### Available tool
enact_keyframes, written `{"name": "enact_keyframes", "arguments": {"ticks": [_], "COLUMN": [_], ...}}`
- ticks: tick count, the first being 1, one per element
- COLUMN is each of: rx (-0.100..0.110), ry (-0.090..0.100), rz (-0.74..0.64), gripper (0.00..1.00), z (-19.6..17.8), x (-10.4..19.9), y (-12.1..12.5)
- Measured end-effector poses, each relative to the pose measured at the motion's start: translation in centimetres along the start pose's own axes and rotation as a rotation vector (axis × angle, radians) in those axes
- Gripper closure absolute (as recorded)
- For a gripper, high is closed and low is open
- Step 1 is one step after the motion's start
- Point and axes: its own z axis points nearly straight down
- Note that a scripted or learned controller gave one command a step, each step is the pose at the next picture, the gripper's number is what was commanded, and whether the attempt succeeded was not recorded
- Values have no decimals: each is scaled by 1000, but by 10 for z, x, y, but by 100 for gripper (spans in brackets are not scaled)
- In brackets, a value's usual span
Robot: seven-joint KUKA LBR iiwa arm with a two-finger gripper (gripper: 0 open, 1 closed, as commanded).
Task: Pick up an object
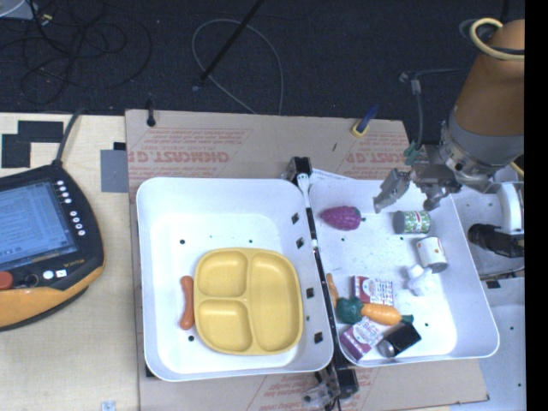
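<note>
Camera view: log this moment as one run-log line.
pincer open, holding nothing | above right bin far edge | nearest: green can, purple toy | left bin: yellow tray

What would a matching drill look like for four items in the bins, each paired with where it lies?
Items:
1. yellow divided plate
2. orange sausage
3. purple toy
4. small can

Places:
A. right bin, far end near the divider
B. left bin, just left of the plate
C. right bin, far end below the gripper
D. left bin, middle

Pairs: 1-D, 2-B, 3-A, 4-C
</note>
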Motion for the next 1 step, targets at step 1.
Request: {"name": "enact_keyframes", "arguments": {"ticks": [1], "rx": [0], "ry": [0], "rz": [2], "gripper": [0], "z": [93], "x": [-17], "y": [48]}}
